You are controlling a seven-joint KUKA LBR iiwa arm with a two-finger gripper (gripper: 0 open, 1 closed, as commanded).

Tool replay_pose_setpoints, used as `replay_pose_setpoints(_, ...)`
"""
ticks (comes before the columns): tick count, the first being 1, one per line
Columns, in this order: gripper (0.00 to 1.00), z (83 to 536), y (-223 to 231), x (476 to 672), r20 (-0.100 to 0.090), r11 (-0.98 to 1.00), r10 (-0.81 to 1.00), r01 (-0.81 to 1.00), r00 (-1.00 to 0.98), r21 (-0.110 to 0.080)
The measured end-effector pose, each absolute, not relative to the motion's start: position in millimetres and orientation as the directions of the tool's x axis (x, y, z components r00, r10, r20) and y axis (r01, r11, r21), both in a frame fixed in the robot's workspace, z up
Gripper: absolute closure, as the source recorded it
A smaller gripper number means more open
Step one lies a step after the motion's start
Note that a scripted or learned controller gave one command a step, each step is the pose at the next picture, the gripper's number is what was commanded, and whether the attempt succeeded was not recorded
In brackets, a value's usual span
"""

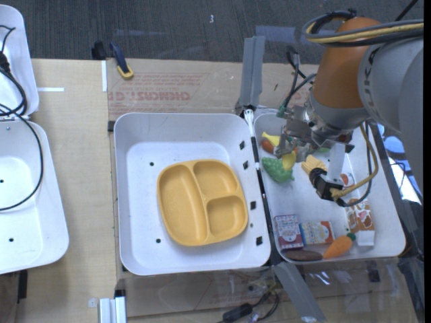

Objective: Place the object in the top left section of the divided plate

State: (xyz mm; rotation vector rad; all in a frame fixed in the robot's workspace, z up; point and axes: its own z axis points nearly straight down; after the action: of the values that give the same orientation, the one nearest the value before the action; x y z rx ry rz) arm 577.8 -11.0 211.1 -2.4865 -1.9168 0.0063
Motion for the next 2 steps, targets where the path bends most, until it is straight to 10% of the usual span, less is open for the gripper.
replay_pose_setpoints(2,1.0,192,112,542.2,-0.003,-0.143,0.99,0.99,0.143,-0.005)
